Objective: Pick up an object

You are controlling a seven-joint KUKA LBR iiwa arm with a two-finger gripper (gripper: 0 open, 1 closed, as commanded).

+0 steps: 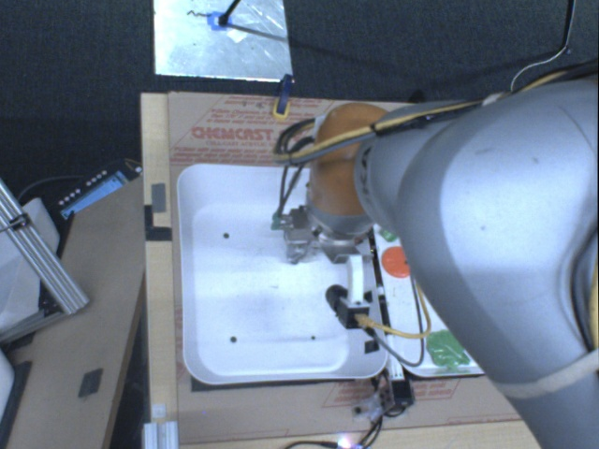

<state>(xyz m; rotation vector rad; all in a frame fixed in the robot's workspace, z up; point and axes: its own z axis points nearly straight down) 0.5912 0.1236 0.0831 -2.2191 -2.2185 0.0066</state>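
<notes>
Two-finger gripper (pixel 298 243) low over shallow white plastic bin (pixel 234 297); finger state unclear. Orange round obj (pixel 397 262) to its right.

Grey arm (pixel 487 241) reaching from right, orange-banded wrist (pixel 342 171) pointing down

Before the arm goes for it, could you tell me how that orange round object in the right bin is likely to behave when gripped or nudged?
The orange object looks round, so a nudge would probably send it rolling or sliding across the right bin's smooth floor. Its small size suggests it is light. Much of it is hidden behind the arm, so whether it is a ball or a flat disc, hard or soft, I cannot tell.
</notes>
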